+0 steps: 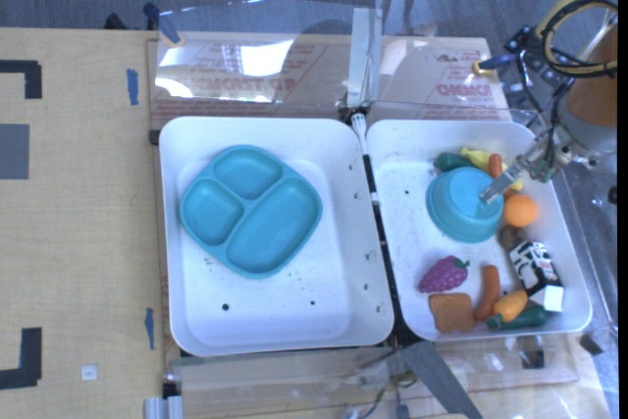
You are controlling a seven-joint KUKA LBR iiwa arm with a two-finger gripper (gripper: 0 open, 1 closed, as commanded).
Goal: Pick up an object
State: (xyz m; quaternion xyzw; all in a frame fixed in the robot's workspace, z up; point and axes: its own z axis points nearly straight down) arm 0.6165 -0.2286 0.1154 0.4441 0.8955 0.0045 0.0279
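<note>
Camera view shows the gripper (pixel 498 186) low over the right bin (pixel 402 240), its fingertips on the blue bowl's (pixel 461 208) right rim; whether they are parted or closed cannot be told; the arm slants in from the upper right; an orange ball (pixel 520 210) sits just beside the tips; toy foods crowd that bin; the left bin (pixel 186 309) holds a blue divided plate (pixel 251 209).

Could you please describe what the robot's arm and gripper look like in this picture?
The arm enters at the right edge, showing an orange band. A yellow hose and black cables loop above it. The gripper is slim, pale grey metal, tapering toward its tip.
</note>
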